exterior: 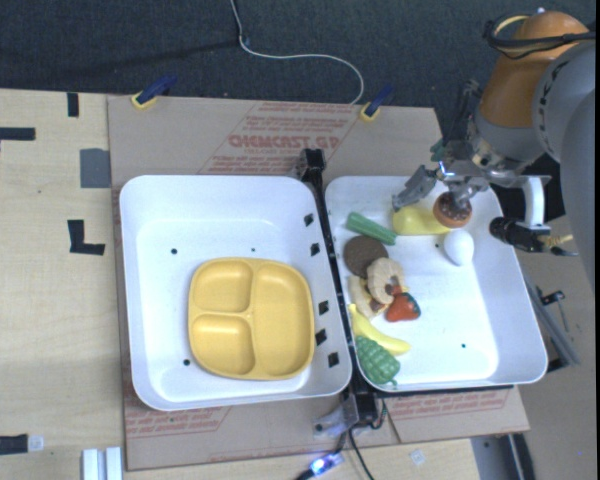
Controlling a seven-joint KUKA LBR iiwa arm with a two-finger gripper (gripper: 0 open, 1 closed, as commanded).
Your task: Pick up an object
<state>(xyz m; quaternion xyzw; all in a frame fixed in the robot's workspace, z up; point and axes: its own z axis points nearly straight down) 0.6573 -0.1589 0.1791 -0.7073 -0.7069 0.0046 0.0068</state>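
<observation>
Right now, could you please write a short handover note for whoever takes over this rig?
Gripper: hangs over the far edge of the right white bin; nothing visibly between its fingers.
Things: pile of toy food in the right bin, including a yellow lemon-like piece, a white egg, a green stick and a red piece. Yellow divided plate lies in the left white bin.
Done: no pick visible.
Left: grasp and lift one object.

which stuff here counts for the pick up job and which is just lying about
For the job:
gripper, over the right bin's far end
toy foods in the right bin: yellow piece, white egg, green stick, banana

Just lying about:
yellow divided plate in the left bin
white cable
</observation>
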